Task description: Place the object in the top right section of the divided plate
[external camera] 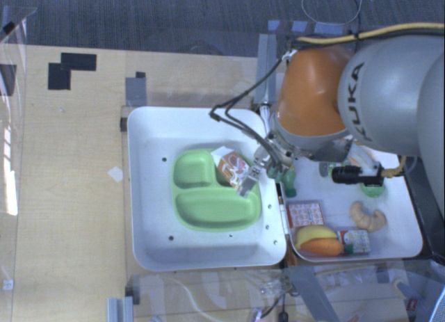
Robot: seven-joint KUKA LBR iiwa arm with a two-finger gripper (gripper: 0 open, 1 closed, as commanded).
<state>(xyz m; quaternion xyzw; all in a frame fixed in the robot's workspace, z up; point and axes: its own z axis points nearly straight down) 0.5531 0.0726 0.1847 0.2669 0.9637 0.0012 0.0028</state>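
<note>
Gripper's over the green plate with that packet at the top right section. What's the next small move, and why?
Probably ease straight down a little, then release. The gripper sits at the upper right corner of the green divided plate, and the orange-and-white packet lies at its tip over that section, partly over the rim. Whether the packet is actually gripped is unclear from this angle, so go slowly.

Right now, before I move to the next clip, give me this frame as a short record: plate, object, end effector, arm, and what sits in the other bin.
plate: green divided plate in the left bin
object: packaged snack at the plate's top right section, partly under the end effector
end effector: over the plate's right edge, at the snack; grip unclear
arm: reaching in from the right
right bin: croissant, banana, orange fruit, patterned card, small carton
task state: cannot tell whether the snack is released
</note>
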